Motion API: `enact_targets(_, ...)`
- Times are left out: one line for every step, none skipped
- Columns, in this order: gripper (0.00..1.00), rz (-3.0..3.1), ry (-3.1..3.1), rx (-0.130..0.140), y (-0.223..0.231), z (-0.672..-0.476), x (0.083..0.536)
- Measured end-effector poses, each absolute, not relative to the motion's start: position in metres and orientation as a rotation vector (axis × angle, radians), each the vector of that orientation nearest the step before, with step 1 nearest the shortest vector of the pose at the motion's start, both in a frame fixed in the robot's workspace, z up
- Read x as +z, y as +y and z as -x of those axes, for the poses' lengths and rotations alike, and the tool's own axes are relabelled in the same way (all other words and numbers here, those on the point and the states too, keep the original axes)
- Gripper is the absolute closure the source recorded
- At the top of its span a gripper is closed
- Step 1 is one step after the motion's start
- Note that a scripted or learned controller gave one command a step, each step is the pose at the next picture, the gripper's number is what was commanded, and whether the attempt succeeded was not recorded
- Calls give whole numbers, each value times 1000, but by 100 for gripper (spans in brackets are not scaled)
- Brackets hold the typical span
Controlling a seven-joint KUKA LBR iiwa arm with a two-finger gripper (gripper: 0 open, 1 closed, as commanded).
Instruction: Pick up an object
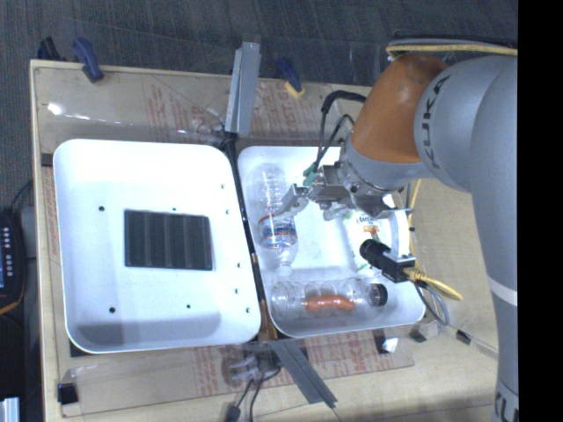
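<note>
One two-finger gripper [310, 192], spread not discernible, poised over the right white bin [352, 323], beside the clear plastic water bottle with blue label [275, 218] at the bin's left wall. Likely light, smooth, crushable; grasp mid-body. Second clear bottle with orange contents [325, 299], near edge. Left white bin [149, 165]: dark ribbed panel [168, 240].
</note>
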State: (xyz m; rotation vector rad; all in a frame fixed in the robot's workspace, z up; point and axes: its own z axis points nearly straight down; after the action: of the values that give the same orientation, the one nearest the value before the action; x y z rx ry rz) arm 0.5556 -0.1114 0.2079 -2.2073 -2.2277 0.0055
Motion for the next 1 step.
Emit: enact_targets(0,2001,-2438,14,-116,-579,94)
